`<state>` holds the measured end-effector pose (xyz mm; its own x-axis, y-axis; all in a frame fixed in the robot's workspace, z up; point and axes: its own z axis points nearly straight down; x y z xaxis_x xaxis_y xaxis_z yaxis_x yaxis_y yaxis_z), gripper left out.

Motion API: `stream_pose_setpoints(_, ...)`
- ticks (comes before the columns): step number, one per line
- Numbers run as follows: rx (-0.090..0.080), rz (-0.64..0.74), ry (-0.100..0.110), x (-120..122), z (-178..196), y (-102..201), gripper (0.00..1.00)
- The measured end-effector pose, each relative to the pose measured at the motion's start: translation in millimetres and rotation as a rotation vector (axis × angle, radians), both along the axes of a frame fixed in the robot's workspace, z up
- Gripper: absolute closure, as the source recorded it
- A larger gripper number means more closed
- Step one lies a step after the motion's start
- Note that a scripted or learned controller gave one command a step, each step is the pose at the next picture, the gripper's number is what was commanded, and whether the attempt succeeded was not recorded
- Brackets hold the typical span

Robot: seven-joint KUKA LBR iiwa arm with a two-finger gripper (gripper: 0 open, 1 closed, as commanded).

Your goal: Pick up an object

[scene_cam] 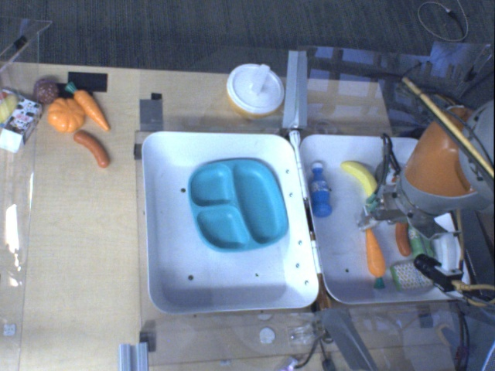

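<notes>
The right bin (340, 280) holds a blue bottle (319, 191), a yellow banana (360, 177), an orange carrot (374, 253), a small red sausage (402, 239) and a green-grey scrubber (407, 274). My gripper (377, 213) hangs low over this bin, just above the carrot's top end and right below the banana. Its fingers are partly hidden by the wrist, and nothing is visibly held between them. The arm's orange band (437, 165) sits above it on the right.
The left bin (166, 284) carries a blue divided plate (236, 203). On the bench at far left lie a toy pumpkin (66, 115), a carrot (93, 107) and a sausage (93, 148). A white lidded cup (255, 89) stands behind the bins.
</notes>
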<state>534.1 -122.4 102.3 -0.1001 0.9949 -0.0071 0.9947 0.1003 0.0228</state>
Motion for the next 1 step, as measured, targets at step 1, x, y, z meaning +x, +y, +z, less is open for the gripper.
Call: stream_pose_setpoints(1, 0.006, -0.140, 0.019, -1.2, 93.5, 14.4, 1.00)
